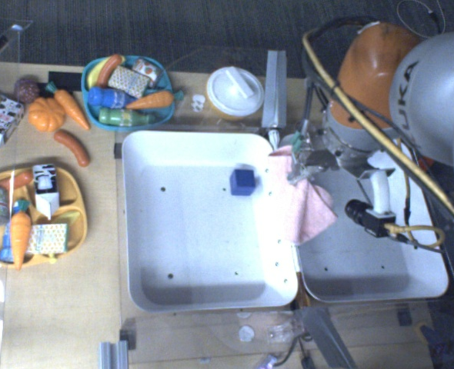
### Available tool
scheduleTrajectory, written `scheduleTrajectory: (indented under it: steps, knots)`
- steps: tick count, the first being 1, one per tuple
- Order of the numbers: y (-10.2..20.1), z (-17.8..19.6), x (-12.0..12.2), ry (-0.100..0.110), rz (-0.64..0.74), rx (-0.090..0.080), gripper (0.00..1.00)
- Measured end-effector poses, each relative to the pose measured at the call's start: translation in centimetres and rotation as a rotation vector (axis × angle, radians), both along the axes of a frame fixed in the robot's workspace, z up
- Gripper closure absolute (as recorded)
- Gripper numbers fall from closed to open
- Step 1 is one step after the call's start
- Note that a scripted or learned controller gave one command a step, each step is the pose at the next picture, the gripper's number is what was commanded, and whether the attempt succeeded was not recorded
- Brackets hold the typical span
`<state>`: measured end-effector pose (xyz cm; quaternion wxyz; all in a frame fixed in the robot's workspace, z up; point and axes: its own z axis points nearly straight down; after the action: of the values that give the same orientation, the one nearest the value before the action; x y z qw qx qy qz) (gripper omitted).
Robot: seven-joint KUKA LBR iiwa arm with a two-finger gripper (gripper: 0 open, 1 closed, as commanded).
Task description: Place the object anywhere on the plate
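Hanging from the jaws (295,167), pink cloth (310,206) over bins' shared rim

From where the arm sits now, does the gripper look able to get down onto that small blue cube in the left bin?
Probably yes. The small blue cube sits alone on the left white bin's open floor, nothing over it. The gripper hangs at the shared rim, with a pink cloth draped beneath it that might trail along.

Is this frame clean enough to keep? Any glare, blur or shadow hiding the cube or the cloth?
Camera view: the blue cube is sharp, with a soft shadow beside it; the left bin is overexposed near its right rim, washing out the pink cloth's upper edge; the arm looms large and slightly soft; the pincer sits amid dark clutter, hard to read.
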<state>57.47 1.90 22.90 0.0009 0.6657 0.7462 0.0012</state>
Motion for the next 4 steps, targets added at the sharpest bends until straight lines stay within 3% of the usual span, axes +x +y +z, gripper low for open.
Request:
scheduleTrajectory:
  steps: [2, 3, 4]
  knots:
    - [9.4, -0.7, 2.3, -0.004, 0.804, -0.002, 1.00]
    - [13.1, -1.3, 1.9, -0.004, 1.203, -0.003, 1.00]
    - [13.3, -0.3, 1.5, -0.006, 1.455, -0.005, 1.00]
